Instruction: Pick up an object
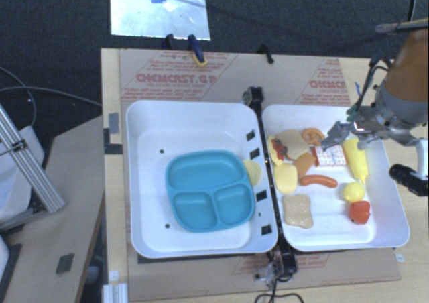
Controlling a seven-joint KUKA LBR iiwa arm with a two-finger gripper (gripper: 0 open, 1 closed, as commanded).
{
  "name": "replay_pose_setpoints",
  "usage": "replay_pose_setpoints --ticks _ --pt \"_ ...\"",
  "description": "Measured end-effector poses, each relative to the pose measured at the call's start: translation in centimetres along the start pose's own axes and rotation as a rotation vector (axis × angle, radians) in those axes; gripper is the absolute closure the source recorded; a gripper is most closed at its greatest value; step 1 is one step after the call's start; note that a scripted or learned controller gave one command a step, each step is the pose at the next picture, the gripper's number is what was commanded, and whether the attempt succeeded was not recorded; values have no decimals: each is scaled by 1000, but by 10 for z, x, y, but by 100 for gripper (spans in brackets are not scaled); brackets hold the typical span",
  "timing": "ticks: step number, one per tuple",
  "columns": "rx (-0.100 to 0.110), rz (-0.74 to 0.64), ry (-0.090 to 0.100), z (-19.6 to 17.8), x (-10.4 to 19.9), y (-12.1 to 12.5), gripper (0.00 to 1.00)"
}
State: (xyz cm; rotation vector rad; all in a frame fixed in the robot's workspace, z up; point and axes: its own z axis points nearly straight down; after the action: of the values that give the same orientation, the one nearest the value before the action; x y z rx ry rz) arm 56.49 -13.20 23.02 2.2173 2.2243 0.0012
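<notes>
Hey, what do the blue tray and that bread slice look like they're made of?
Blue tray: probably molded plastic, smooth and slightly glossy, with three pressed compartments. Bread slice: likely toy plastic or foam, matte tan; too small to tell which.

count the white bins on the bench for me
2. The left bin holds a blue tray. The right bin holds the toy food, with the gripper over its far side. None looks hidden.
</notes>
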Motion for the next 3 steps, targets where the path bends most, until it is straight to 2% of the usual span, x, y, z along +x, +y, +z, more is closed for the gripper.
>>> replay_pose_setpoints --ticks 1,2,3 --pt "6 2 2 149 1 -10 0" --pt "-3 -5 0 94 50 1 0" --pt "0 4 1 146 36 -34 0"
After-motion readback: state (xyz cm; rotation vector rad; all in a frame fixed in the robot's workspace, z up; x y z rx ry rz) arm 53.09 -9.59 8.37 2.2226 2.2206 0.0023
